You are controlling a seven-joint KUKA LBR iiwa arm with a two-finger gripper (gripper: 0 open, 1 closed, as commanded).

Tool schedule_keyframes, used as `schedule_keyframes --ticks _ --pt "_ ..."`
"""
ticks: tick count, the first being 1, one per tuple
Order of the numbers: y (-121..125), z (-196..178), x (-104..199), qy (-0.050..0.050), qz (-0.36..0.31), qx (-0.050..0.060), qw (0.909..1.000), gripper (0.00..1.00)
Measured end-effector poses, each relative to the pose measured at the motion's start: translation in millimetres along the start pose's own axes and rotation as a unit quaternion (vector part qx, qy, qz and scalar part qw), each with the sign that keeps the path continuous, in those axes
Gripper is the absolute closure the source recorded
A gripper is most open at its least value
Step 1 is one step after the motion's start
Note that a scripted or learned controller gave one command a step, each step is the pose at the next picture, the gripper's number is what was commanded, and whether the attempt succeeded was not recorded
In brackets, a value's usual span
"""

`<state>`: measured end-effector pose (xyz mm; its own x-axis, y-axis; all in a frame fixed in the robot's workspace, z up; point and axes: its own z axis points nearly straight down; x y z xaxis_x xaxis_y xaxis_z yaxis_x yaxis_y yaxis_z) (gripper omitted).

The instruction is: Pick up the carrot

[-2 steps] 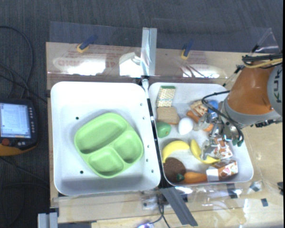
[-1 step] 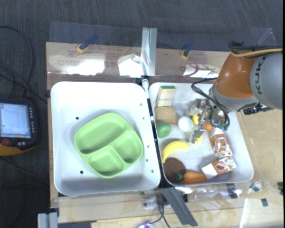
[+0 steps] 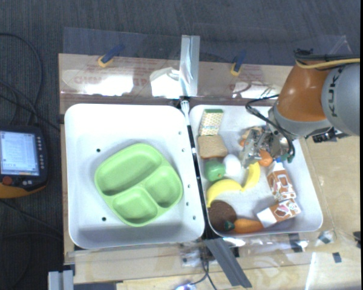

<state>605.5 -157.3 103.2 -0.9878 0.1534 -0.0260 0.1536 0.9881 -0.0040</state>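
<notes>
A: Arm (image 3: 317, 95) position?

B: Reaches in from the right, over the far part of the right bin (image 3: 314, 213). Orange band sits above the bin's far right corner. Gripper (image 3: 258, 148) is low among the items in the bin's middle.

A: Gripper state?

B: Cannot tell. Metal parts blur into the clutter under it. A small orange piece (image 3: 265, 159) lies just at its near side; whether it is gripped or merely beside it, I cannot say.

A: Carrot (image 3: 248, 226)?

B: On the bin floor at the near edge, lying roughly left to right, well apart from the gripper. Its left end touches a brown round item (image 3: 221, 212); a carton (image 3: 279, 212) is just to its right.

A: Other contents, right bin?

B: A yellow packet (image 3: 210, 121) at the far left, a brown slab (image 3: 212, 146) just near of it, then a green item (image 3: 215, 171). A white egg-like item (image 3: 231, 164) next to the green one. Two bananas: one (image 3: 222, 190) curved at the left centre, one (image 3: 251, 175) right of it, near the gripper. A second carton (image 3: 279, 183) along the right side.

A: Left bin (image 3: 85, 125)?

B: A green tray (image 3: 139, 183) with three compartments, set at a slant, centre of the bin.

A: Off the worktop (image 3: 333, 180)?

B: A pendant (image 3: 15, 161) with a lit screen, far left on the dark floor, cables (image 3: 24, 71) running from it.
</notes>
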Motion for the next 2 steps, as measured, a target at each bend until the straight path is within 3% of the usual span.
schedule_keyframes --ticks 1,2 --pt "39 -74 -7 0.009 0.073 -0.001 0.9973 1.0" --pt "86 -81 -9 0.011 -0.033 -0.002 0.9994 1.0"
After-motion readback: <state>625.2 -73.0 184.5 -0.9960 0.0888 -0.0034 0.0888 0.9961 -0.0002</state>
